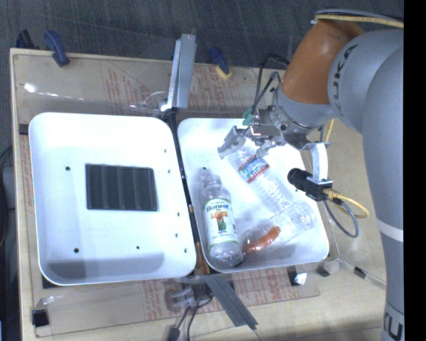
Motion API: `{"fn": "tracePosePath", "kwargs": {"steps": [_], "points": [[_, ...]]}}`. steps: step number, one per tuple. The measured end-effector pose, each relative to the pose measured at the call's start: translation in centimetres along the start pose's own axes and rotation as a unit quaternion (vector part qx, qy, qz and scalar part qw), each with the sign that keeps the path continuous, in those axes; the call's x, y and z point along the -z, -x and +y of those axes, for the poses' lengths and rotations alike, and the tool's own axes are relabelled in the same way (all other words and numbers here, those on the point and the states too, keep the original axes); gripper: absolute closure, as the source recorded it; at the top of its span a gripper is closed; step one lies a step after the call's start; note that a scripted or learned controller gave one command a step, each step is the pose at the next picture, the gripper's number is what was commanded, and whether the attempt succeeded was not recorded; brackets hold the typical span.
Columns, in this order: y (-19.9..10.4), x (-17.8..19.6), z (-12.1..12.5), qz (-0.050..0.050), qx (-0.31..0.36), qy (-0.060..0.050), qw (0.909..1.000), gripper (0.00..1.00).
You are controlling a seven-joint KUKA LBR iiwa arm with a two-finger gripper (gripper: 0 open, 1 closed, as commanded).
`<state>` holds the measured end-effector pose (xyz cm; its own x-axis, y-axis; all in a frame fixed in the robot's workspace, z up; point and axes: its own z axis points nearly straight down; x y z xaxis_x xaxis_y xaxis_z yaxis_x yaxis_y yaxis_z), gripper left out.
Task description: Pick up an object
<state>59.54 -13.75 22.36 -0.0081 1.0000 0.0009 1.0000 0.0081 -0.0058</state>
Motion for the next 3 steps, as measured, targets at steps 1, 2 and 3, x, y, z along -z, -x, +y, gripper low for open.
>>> {"fn": "tracePosePath", "kwargs": {"steps": [1,2,3], "points": [[4.7,-10.1,5.3,-0.005,0.024,0.015,0.9996,0.00],[7.2,-12.9,3.6,-0.001,0.053,0.004,0.9986,0.00],[6.3,-13.2,-4.1,0.000,0.102,0.002,0.9947,0.00]]}}
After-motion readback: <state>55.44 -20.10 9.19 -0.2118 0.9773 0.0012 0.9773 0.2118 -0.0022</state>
